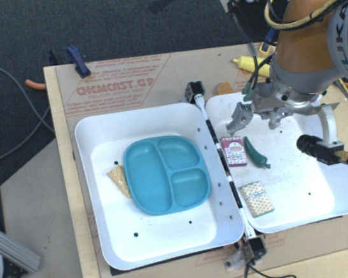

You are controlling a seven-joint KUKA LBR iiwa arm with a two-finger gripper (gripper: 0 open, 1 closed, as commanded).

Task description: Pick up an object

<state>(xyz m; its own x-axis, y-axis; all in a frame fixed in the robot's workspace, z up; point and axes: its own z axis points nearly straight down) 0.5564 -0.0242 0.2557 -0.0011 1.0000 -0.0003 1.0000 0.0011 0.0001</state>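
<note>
Gripper (256, 119) — low over right bin (337, 205).

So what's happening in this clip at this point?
The grey-and-orange arm reaches in over the right bin, its tool hovering near the bin's upper left. Beneath it lie a small pink box, a green piece, and a patterned packet. Nothing looks lifted yet. The left bin holds a teal divided plate over a tan item.

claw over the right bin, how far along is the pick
Done: the claw has reached the right bin, just above the small pink box. In hand: nothing visibly between its fingers. Left: the pink box, green object and patterned packet all lie in the bin, so grasping and lifting remain.
</note>
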